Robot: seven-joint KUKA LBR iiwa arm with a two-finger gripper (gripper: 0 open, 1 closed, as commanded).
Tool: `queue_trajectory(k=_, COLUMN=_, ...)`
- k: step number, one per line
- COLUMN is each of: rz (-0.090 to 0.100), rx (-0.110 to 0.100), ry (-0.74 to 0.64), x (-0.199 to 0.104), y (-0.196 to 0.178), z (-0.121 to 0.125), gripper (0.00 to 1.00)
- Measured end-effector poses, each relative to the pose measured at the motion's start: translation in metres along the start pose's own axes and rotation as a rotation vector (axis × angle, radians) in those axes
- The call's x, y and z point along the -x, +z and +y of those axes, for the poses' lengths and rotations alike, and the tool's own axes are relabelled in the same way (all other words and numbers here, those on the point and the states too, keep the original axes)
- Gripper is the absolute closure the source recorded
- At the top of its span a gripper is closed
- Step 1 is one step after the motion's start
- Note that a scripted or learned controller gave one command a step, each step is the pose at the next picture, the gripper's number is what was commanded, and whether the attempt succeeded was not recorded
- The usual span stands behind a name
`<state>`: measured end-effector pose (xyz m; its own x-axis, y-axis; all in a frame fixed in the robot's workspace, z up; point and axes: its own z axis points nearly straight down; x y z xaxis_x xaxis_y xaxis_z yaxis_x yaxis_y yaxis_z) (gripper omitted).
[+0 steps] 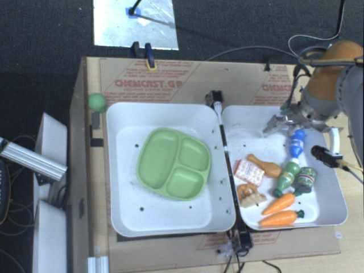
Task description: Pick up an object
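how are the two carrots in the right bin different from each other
The upper carrot tilts, its thick end raised toward the green bottle; the lower carrot lies nearly level along the bin's near wall. The lower carrot shows a dark green stem at its right end; the upper carrot's top sits against the bottle. Both are orange, similar in size, and lie in the right bin.

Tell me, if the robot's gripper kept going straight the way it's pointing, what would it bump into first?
The gripper points left and a little down over the right bin. Straight on lies bare bin floor, so it would probably meet the floor or the divider between the bins first. Its height is hard to judge.
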<state>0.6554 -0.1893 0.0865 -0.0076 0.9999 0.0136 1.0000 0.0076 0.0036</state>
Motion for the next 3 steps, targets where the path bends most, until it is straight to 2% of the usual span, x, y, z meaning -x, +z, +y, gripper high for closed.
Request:
queue_trajectory(k=1, rz=0.005, rx=0.004, ry=-0.005, x=0.004, y=-0.001, z=-0.034, gripper=0.00)
queue_trajectory(k=3, rz=0.005, rx=-0.005, ry=-0.003, x=0.006, y=0.001, z=-0.146, gripper=0.00)
